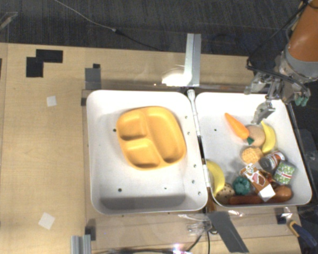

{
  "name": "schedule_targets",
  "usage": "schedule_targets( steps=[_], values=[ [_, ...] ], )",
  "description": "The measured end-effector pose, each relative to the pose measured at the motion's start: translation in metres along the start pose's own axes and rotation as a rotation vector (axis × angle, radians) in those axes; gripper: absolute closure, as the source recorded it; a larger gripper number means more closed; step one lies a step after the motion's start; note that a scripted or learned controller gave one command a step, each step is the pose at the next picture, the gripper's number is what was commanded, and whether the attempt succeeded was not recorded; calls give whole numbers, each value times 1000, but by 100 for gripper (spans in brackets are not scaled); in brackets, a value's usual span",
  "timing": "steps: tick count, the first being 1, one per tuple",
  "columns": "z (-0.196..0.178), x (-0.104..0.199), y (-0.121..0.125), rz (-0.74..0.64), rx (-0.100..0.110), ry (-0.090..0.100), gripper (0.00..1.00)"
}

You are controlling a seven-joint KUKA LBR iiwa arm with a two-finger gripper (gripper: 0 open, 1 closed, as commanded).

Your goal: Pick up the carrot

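The carrot [237, 126] is orange with a green tip and lies slantwise in the upper middle of the right bin [217, 102], its lower end against other toy foods. My gripper [263, 110] hangs over the bin's upper right part, a little right of and above the carrot, apart from it. Nothing is seen between its fingers.
A yellow divided plate [150, 136] sits in the left bin [103, 157]. The right bin's lower right holds a banana [268, 136], a second banana [217, 176], a cookie [251, 155], cans, a sausage and other toy foods packed together. A metal post [193, 57] stands behind the bins.
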State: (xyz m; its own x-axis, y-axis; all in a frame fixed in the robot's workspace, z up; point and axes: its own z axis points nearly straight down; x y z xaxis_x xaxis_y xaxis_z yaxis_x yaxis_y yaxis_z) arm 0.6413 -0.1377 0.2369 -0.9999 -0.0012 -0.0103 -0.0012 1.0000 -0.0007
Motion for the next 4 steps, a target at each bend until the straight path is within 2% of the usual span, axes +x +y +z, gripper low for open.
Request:
schedule_targets(
  steps=[1, 2, 3, 4],
  values=[
    [146, 3, 34, 91, 0, -7, 0],
    [134, 1, 36, 85, 0, -14, 100],
    [46, -28, 78, 244, -2, -7, 100],
    [33, 17, 63, 724, 1, 2, 100]
  ],
)
